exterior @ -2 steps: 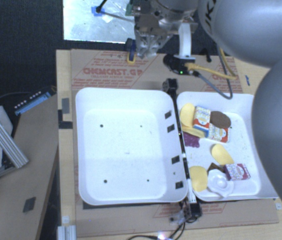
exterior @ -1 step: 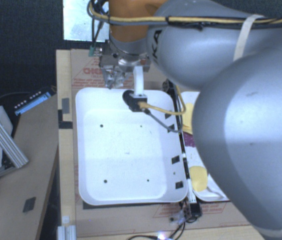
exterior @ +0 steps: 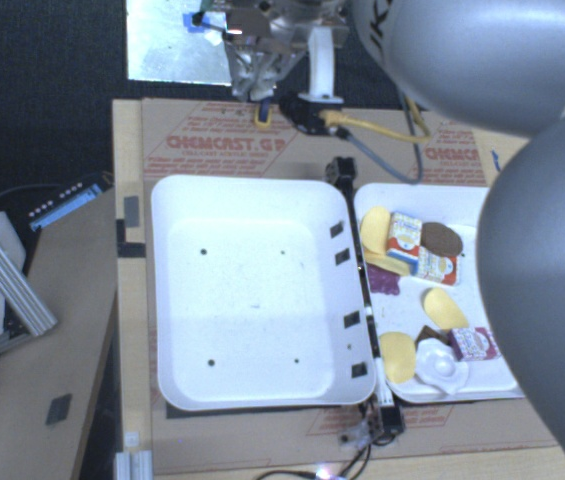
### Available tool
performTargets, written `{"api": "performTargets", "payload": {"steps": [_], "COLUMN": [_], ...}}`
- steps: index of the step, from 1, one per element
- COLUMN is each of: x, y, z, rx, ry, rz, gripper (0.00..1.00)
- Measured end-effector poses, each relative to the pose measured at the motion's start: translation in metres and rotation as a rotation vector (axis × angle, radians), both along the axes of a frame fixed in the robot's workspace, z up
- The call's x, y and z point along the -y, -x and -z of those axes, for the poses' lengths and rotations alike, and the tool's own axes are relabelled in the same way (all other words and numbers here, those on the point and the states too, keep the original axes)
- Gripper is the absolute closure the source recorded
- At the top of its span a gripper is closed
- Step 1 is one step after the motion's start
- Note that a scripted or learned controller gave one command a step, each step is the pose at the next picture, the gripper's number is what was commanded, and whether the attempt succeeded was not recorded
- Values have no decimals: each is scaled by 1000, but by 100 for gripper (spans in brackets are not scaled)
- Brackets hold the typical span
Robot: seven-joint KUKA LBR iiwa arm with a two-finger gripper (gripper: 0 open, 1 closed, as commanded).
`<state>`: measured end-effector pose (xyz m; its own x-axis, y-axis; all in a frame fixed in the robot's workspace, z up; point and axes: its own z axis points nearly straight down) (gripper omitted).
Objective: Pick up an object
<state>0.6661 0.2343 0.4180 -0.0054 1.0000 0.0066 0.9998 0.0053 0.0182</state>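
My gripper (exterior: 259, 86) hangs high at the back, above the cardboard beyond the left bin (exterior: 165, 298), far from both bins. A small yellow piece (exterior: 262, 116) shows just beneath its tip; whether it is held is unclear. The right bin (exterior: 367, 200) holds several small items: a yellow curved piece (exterior: 374, 230), a printed carton (exterior: 404, 234), a brown disc (exterior: 443, 239), a purple cluster (exterior: 386, 282), a yellow lump (exterior: 445, 310), another yellow lump (exterior: 398, 357), a white object (exterior: 440, 366) and a small red-and-white box (exterior: 473, 343). My arm (exterior: 522, 118) hides that bin's right part.
Both bins rest on a printed cardboard sheet (exterior: 217, 141). Yellow and grey cables (exterior: 377, 128) trail from the wrist across the back. An aluminium rail (exterior: 7, 278) and a blue-tagged strip (exterior: 62, 201) lie to the left, off the bench.
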Motion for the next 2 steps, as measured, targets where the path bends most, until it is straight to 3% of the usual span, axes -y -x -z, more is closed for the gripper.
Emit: {"api": "performTargets", "payload": {"steps": [1, 2], "x": [0, 0], "y": [-2, -2], "z": [-8, -11], "rx": [-16, -16], "ry": [6, 6], "rz": [0, 0], "gripper": [100, 100]}}
